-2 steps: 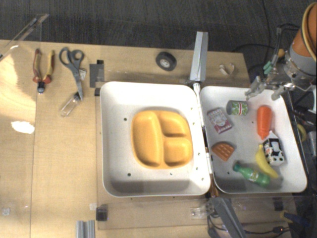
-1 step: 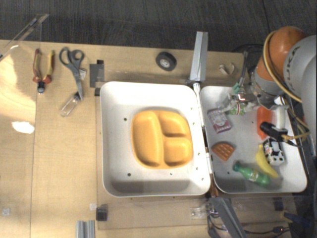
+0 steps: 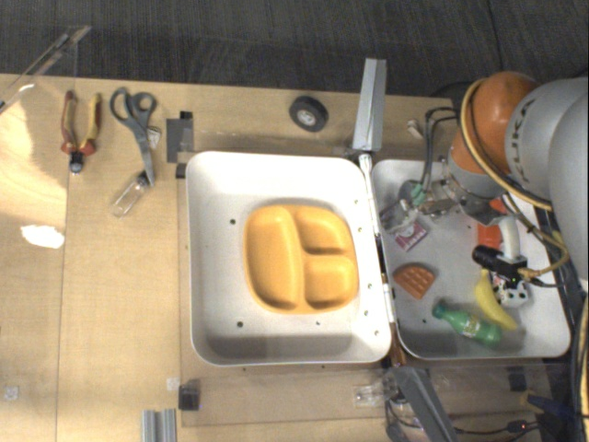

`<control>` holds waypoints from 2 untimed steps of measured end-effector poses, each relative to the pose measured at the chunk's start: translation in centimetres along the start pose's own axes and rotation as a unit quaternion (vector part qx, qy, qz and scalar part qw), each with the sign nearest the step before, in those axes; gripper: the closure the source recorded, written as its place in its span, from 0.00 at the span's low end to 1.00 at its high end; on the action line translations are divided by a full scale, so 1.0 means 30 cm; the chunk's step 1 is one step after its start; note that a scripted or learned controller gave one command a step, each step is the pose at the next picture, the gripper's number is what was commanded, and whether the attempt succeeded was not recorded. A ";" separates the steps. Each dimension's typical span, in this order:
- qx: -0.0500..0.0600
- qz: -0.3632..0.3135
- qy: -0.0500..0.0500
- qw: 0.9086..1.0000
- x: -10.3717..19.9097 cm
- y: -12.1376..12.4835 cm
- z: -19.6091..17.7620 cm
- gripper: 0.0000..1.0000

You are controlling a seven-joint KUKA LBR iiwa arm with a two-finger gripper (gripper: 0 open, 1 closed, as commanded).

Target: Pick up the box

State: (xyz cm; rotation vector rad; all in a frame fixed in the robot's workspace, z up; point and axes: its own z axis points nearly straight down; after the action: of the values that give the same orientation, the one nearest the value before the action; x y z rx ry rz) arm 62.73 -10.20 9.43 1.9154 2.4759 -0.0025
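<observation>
Desk [image 3: 110, 274]: the tools lie outside the bins on its left side. The red-handled pliers [image 3: 77, 129] and scissors [image 3: 138, 127] are parked out of the arm's working area.
Tape roll [image 3: 308, 112]: it lies flat behind the bins, also out of play.
Left bin [image 3: 212, 330]: it holds a yellow divided tray [image 3: 301, 255] at its middle, well apart from the task.
Right bin [image 3: 543, 343]: this is where the loose items sit, within the arm's reach.
Gripper [image 3: 403, 212]: it hangs low over the bin's far left corner. I cannot tell whether it is open or closed.
Box [image 3: 411, 238]: probably the small purple-and-white piece. It lies flat on the bin floor just beside the gripper, and nothing shows it lifted.
Neighbours: the orange ridged piece [image 3: 415, 280], green bottle [image 3: 467, 323] and banana [image 3: 492, 302] lie nearer the camera, clear of the box.
Arm [image 3: 543, 127]: it reaches in from the right.
</observation>
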 end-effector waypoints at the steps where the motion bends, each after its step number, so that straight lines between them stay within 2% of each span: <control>1: -0.009 -0.004 0.000 1.000 0.015 0.023 -0.046 1.00; 2: -0.002 -0.087 0.004 0.996 0.230 0.125 -0.467 1.00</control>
State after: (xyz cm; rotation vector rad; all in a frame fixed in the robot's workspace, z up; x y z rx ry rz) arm 64.50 -2.48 23.39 1.6945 2.6359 0.0090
